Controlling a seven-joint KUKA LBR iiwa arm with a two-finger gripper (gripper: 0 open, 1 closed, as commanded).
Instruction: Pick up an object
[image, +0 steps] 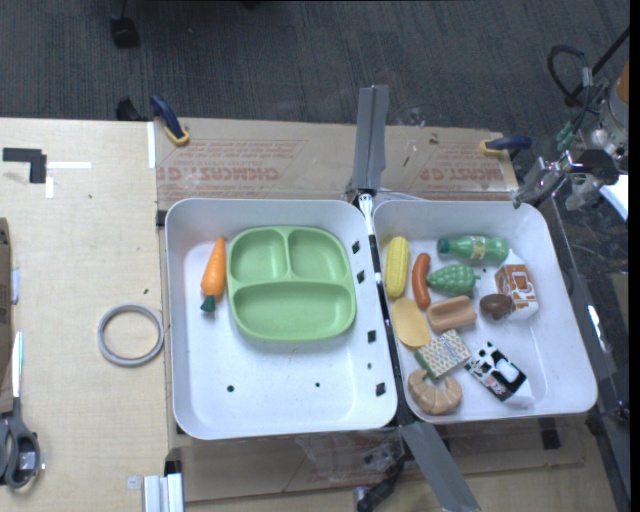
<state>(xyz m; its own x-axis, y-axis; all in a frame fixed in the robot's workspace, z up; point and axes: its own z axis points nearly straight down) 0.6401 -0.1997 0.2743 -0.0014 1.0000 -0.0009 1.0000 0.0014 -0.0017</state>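
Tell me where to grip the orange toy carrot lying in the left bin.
Grip the orange toy carrot across its thick orange middle, coming straight down from above. It lies flat and lengthwise between the bin wall and the green divided plate, so close the fingers across its narrow width, probably clearing both.

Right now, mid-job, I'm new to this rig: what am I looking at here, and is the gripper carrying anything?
This is one fixed camera above a bench, looking down at a slant. Two shallow white bins sit side by side. The left white bin holds a green three-compartment plastic plate, with an orange toy carrot lying beside it, outside the plate. The right white bin holds a heap of toy food, including a yellow corn cob, a red sausage and a green bottle. The robot arm's two-finger gripper is at the upper right, beyond that bin's far corner; nothing shows between its fingers. Outside the bins, a grey ring of tape lies on the wooden bench.
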